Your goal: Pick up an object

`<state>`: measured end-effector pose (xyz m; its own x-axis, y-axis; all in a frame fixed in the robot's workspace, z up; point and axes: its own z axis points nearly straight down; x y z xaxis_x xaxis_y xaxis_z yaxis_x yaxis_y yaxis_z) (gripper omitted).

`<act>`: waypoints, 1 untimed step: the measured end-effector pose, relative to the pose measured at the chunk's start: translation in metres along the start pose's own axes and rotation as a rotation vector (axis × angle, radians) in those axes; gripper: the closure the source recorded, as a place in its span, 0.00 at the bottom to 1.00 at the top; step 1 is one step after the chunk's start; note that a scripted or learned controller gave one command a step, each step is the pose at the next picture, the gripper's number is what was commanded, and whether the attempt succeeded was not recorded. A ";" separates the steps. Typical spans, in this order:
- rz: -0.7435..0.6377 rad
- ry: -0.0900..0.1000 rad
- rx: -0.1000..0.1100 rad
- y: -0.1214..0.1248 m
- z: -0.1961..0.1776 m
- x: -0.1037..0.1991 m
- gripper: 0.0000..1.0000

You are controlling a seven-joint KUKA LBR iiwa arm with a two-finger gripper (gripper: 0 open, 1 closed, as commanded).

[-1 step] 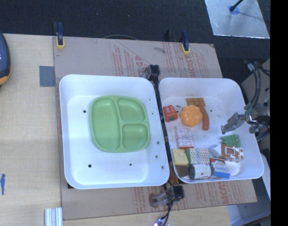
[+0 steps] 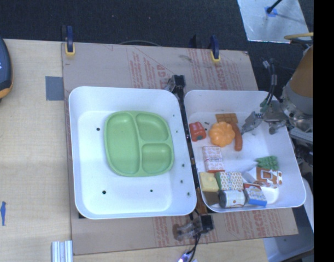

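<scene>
Hovering over the upper right part of the right bin, the gripper looks spread and has nothing between its fingers, so this seems like the approach step. Closest candidates are the small reddish sausage just below it and the orange pumpkin-like toy beside that. The green divided plate sits alone in the left bin. Next it probably needs to drop down and close on one item.

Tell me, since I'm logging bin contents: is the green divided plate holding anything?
Empty. The green divided plate lies flat in the left bin, and all three compartments show bare green.
</scene>
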<state>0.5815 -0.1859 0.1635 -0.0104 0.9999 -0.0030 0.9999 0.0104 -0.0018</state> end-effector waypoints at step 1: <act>0.002 0.003 0.006 0.022 0.076 0.032 0.00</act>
<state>0.6027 -0.1543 0.0875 -0.0083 1.0000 0.0004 0.9999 0.0083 -0.0075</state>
